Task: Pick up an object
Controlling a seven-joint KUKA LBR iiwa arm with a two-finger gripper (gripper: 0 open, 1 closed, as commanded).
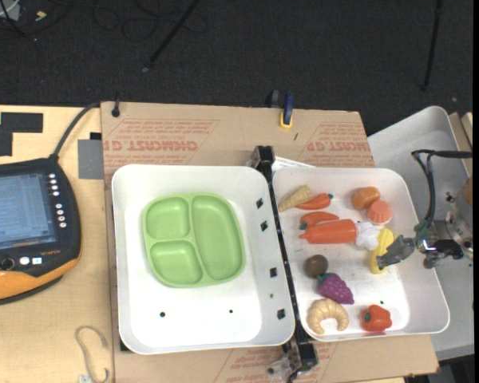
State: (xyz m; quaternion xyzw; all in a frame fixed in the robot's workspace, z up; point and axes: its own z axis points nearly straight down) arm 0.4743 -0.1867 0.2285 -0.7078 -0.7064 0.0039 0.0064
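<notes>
In the right bin (419,309), toy foods; gripper (393,251) grip unclear; left bin (136,309) holds green plate (194,239)

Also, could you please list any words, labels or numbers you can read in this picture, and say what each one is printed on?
Red print on the cardboard sheet under the bins, upside down in this view: too blurred to read with certainty.
Text on the screen of the handheld control pendant: too small to read.

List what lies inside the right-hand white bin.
Right bin holds toy food: carrots, grapes, croissant, kiwi, red pepper, shell. The gripper partly covers a yellow piece.
</notes>
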